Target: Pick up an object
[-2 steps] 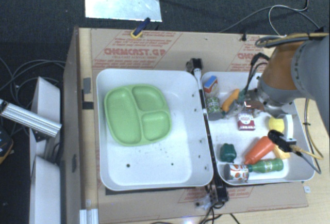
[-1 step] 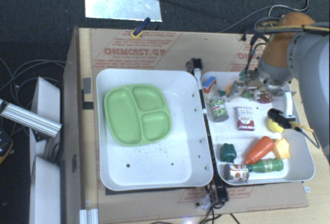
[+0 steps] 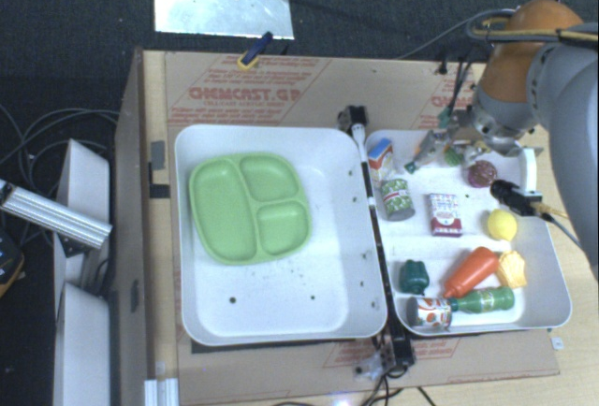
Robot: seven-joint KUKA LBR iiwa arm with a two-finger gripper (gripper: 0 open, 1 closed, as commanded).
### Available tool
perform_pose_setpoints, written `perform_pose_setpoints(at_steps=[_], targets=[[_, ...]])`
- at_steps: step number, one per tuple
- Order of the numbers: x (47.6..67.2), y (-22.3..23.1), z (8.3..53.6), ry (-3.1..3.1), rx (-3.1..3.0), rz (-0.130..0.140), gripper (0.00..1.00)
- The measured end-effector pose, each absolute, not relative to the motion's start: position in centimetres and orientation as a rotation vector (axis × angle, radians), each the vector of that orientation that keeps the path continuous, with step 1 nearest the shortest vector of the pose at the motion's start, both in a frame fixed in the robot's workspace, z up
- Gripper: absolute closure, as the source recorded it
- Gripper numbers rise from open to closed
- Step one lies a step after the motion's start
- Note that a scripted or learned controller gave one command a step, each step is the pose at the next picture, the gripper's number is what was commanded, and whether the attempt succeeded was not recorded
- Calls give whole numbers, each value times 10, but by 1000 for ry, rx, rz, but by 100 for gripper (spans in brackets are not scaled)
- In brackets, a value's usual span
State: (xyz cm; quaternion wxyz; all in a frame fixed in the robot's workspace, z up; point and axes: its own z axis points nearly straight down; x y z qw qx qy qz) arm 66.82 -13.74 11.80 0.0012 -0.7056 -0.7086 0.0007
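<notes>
The right bin (image 3: 552,301) holds several small items. Among them are a small milk carton (image 3: 379,152), a green-labelled can (image 3: 396,198), a red box (image 3: 445,213), a dark red ball (image 3: 482,173), a lemon (image 3: 503,224) and a carrot (image 3: 471,271). My gripper (image 3: 432,150) hangs low over the bin's far edge, right of the carton and left of the ball. A small green item (image 3: 456,154) lies just beside it. Nothing shows in its grasp.
A green divided plate (image 3: 248,206) lies in the left bin (image 3: 281,311). Near the right bin's front are a dark green pepper (image 3: 414,276), a green bottle (image 3: 482,301), a small can (image 3: 432,312) and a yellow piece (image 3: 512,268). The arm (image 3: 543,67) comes in from the right.
</notes>
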Motion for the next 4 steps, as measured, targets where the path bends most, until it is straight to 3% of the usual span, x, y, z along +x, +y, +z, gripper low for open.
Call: perform_pose_setpoints(at_steps=[2,4], targets=[[664,-180,83,-2206,-2212,21,0],[665,-190,83,-2208,-2211,18,0]])
